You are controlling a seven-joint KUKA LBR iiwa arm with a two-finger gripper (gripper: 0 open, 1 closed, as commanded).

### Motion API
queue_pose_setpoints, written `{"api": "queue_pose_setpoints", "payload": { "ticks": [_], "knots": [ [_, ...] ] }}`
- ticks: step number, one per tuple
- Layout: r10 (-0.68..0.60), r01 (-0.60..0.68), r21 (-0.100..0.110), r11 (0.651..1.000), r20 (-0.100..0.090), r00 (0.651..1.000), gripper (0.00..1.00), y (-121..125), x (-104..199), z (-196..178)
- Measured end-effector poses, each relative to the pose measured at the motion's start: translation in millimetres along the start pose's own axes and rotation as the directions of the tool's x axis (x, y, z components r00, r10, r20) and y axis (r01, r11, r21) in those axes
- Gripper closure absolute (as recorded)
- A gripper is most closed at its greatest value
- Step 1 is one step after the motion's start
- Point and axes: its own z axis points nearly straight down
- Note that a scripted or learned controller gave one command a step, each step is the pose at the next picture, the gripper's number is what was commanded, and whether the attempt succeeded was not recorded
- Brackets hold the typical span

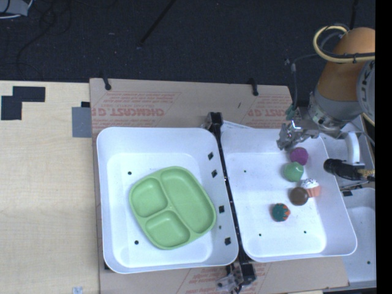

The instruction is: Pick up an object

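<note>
Several small objects lie in the right bin [263, 237]: a magenta ball [299, 156], a green ball [293, 171], a brown ball [299, 196], a small orange and white piece [313, 188] and a teal and orange ball [280, 212]. My gripper [291, 135] hangs over the bin's far right corner, just above and left of the magenta ball. Nothing shows between its fingers. The arm's orange band [348, 66] rises above it at the right.
The left bin [116, 164] holds a green divided plate [172, 207]. A black divider [222, 182] runs between the bins. Cardboard [171, 106] lies under both. A black handle-like part [346, 169] sticks out past the right bin's right rim.
</note>
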Motion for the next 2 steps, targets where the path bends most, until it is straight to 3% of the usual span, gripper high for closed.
{"api": "queue_pose_setpoints", "payload": {
  "ticks": [2],
  "knots": [
    [-0.003,0.003,0.004,1.0,-0.001,1.0,1.0,-6.0,98.4,9.8]
  ]
}}
